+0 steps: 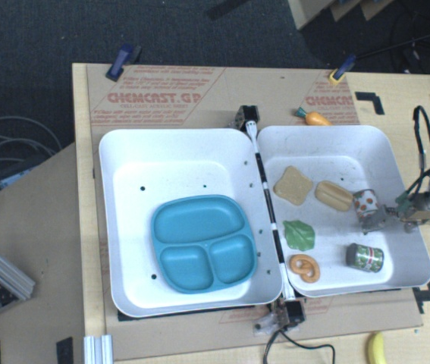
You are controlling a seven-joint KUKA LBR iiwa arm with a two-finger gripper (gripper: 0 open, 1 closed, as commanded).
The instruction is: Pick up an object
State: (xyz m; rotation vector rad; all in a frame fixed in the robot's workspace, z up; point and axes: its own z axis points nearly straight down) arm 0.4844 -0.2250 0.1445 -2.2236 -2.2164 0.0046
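Observation:
The right bin holds a tan toast slice, a bread roll, a green leaf-shaped piece, a brown pretzel, a green can lying on its side, and a small white piece with red spots. My gripper reaches in low over the bin's right side. Its tip sits just right of and below the spotted piece, above the can. Nothing is visibly held.
The left bin carries a blue divided plate. An orange carrot-like toy lies on the bench behind the right bin. A yellow item sits at the bench's front right. Cables hang near the right edge.

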